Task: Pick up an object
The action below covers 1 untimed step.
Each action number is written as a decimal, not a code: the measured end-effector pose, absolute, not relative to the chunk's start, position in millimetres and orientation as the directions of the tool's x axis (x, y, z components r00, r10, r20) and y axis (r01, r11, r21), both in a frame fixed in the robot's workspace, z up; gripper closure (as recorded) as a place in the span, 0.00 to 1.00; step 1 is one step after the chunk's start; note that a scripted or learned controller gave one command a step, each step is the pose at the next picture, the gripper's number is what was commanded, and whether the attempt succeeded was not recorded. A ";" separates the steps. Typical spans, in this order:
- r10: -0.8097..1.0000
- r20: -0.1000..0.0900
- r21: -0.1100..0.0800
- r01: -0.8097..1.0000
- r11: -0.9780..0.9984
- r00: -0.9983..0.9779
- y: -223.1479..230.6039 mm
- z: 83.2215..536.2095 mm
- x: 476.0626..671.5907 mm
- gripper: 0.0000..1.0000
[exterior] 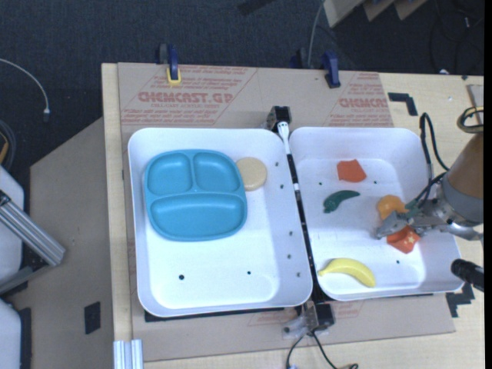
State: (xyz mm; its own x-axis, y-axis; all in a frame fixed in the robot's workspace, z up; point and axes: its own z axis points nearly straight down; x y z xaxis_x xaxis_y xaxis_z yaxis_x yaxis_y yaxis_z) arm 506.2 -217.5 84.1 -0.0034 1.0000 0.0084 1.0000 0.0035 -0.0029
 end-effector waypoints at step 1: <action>1.000 0.001 0.001 1.000 0.002 -0.002 -219.8 95.2 506.4 1.00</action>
State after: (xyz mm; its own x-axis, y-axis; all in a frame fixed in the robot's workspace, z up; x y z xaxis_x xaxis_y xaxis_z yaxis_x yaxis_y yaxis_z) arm 506.4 -219.8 95.2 -0.0021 1.0000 0.0012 1.0000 0.0021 0.0013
